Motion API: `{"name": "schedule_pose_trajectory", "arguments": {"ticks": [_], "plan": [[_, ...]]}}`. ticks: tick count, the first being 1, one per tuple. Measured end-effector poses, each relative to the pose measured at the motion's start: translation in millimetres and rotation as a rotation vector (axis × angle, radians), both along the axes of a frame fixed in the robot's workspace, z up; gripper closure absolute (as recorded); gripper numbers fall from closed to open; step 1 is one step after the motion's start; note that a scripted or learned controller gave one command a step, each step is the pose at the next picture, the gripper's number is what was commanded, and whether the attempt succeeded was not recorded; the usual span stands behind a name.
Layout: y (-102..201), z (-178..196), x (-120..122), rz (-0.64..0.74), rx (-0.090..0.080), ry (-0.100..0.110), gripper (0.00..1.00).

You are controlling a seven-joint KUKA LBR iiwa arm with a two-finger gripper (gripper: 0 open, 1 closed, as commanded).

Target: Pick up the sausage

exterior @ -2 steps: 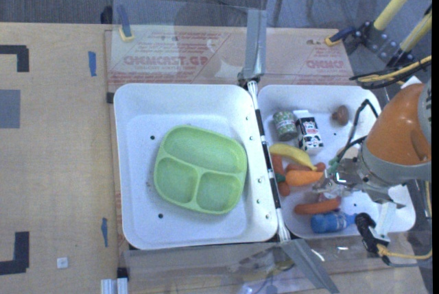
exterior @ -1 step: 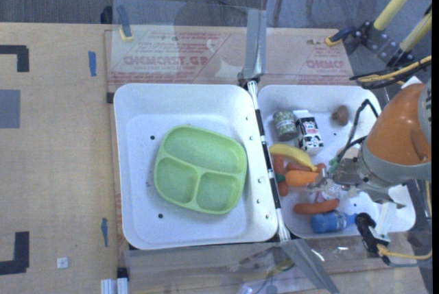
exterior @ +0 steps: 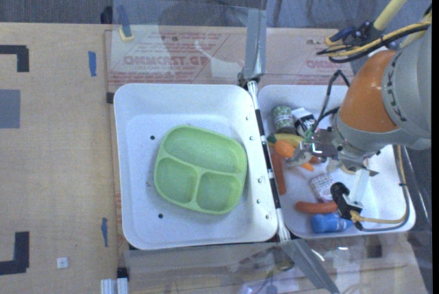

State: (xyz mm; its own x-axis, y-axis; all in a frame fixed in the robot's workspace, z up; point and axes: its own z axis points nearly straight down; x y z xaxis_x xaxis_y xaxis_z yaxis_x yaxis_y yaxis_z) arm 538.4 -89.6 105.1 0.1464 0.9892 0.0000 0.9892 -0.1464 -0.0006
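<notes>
Sausage (exterior: 316, 205): lying near the front of the right bin (exterior: 405, 214), apart from the gripper.
Green tray (exterior: 199, 169): in the left bin (exterior: 137, 121).
Gripper (exterior: 310, 151): over the right bin's clutter; grip state cannot be told.

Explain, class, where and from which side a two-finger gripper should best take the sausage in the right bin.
Probably its middle, from straight above: the sausage lies flat and slender, so fingers could close across its narrow width. The blue item sits close on its near side, so squeeze carefully.
</notes>
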Motion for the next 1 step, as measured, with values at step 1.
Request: {"name": "schedule_pose_trajectory", "arguments": {"ticks": [1], "plan": [[-45.5,-19.2,-40.5,0.035,-0.002,-0.004,0.00]]}}
